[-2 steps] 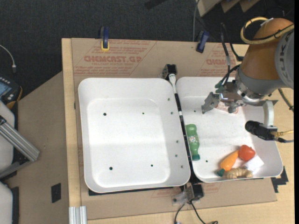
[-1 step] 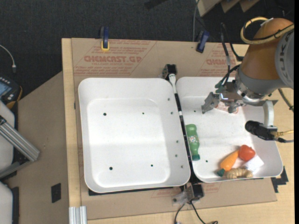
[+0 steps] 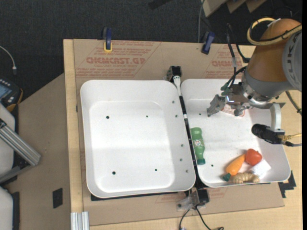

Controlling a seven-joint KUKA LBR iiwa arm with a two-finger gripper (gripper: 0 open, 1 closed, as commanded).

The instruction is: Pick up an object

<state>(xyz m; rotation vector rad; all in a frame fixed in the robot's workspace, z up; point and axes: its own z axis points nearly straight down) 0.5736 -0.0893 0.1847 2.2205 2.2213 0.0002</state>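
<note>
Hovering over right bin [image 3: 211, 92]: gripper [image 3: 225, 104], open or closed cannot be told. Green bottle [image 3: 197, 145] below-left of it, apart; carrot [image 3: 235, 165], red pepper [image 3: 253, 156], ginger [image 3: 243, 178] near front corner.

We note a dark grey carpeted floor [image 3: 57, 13] around a brown cardboard-covered surface [image 3: 144, 54] printed in red. Two blue clamps [image 3: 107, 38] grip its far edge. A metal rail [image 3: 17, 140] lies left.
</note>
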